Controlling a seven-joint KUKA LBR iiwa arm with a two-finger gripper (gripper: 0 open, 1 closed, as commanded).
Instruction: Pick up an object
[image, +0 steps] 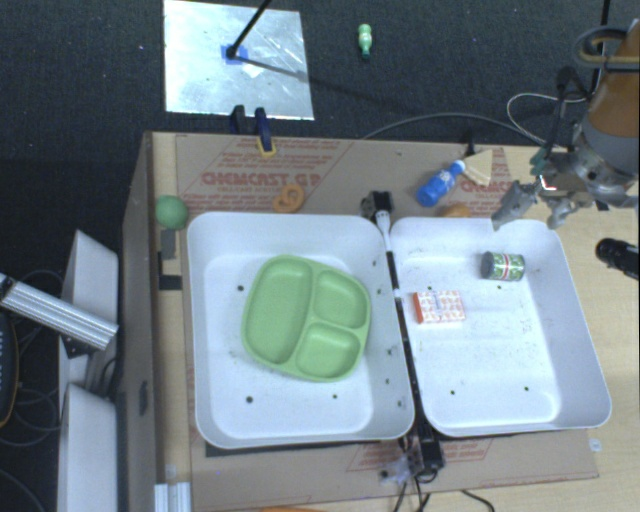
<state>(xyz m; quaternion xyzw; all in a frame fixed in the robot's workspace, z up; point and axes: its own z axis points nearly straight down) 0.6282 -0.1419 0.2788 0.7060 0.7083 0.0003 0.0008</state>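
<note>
- Worktop (330, 165): a brown board printed with red lettering, carrying two shallow white bins side by side.
- Left bin (215, 400): holds a green tray (305, 317) with three compartments, lying flat near the middle, slightly turned.
- Right bin (560, 380): holds two small things in its far half, and its floor is speckled with dark flecks.
- Can (503, 266): small, dark, with a green and red label, lying on its side near the bin's far edge.
- Box (439, 306): small, white with red pattern, lying flat near the left wall of the right bin, nearer the viewer than the can and apart from it.
- Arm (612, 110): enters from the right, grey with an orange band, poised above the far right corner of the right bin.
- Pincer (536, 204): released, its two fingers spread and nothing between them; it hangs over the bin's far rim, beyond the can and to its right, touching neither thing.
- Bottle (441, 184): blue with a white cap, lying on the board behind the right bin.
- Ball (171, 211): green, at the board's left edge beside the left bin.
- Metal sheet (238, 60): shiny, lying on the dark floor beyond the worktop.
</note>
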